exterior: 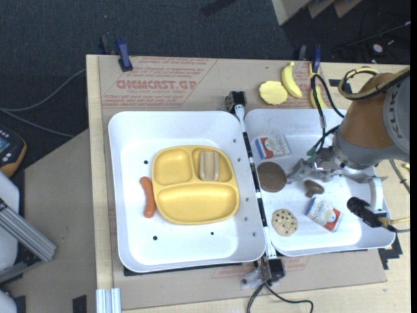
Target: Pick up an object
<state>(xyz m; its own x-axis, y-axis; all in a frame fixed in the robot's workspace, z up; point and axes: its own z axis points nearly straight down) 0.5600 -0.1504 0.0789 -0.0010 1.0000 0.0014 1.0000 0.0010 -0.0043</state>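
My gripper (305, 170) hangs low over the middle of the right bin (345, 240), reaching in from the right. A small brown lump (314, 188) lies just below it, and a round brown patty (271, 176) lies just to its left. Whether either one touches the gripper I cannot tell. Also in this bin are a white, blue and red carton (270, 146) at the back, a speckled cookie (284, 222) at the front and a small blue and white packet (324, 214) at the front right.
The left bin (130, 233) holds a yellow divided plate (194, 204) with a tan bun (208, 165) in its back right compartment. An orange sausage (148, 196) lies left of the plate. Behind the right bin, a banana (292, 80) and a yellow lump (273, 92) rest on the bench.
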